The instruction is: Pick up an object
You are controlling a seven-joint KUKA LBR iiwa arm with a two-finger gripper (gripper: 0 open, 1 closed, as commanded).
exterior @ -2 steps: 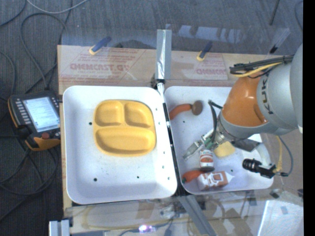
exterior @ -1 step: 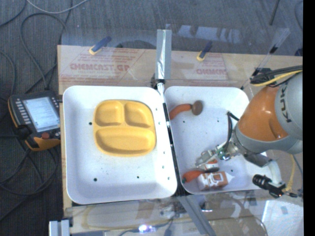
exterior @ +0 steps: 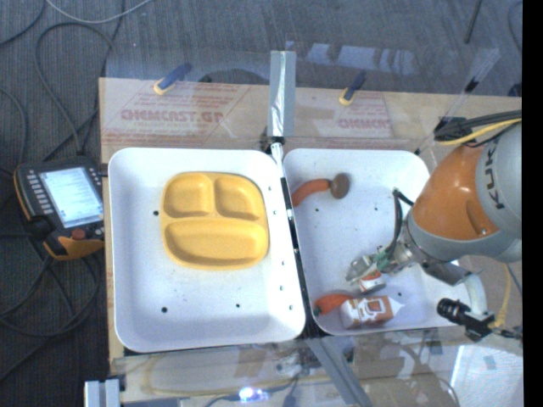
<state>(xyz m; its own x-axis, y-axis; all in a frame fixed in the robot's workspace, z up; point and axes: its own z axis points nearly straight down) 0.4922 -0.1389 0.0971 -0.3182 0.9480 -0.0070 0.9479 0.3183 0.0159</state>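
1. tool (exterior: 366, 270) sits low in the right bin (exterior: 416, 172), toward its near edge, arm reaching in from the right. you cannot tell how the tool is set; glare and clutter hide it.
2. nearest candidate: the orange-and-white packet (exterior: 370, 311), lying flat just in front of the tool. a red-orange piece (exterior: 331, 300) lies against its left end. whether the tool touches either, you cannot tell.
3. second candidate: an orange curved piece (exterior: 307, 190) with a brown round thing (exterior: 340, 185) at its end, at the far side of the same bin, well apart from the tool.
4. the yellow divided tray (exterior: 215, 219) lies in the left bin (exterior: 136, 312); probably too broad and flat for a clean pinch, so leave it.
5. judgement: go for the packet. it is closest and lies clear of the bin wall on its far side.
6. centre over the packet's short axis before descending, so the red-orange piece is not caught in the same pinch.
7. risk: the packet looks slick and flat and may slide rather than seat. close slowly and lift straight up.
8. confirm the packet is between the fingers before you call it picked.
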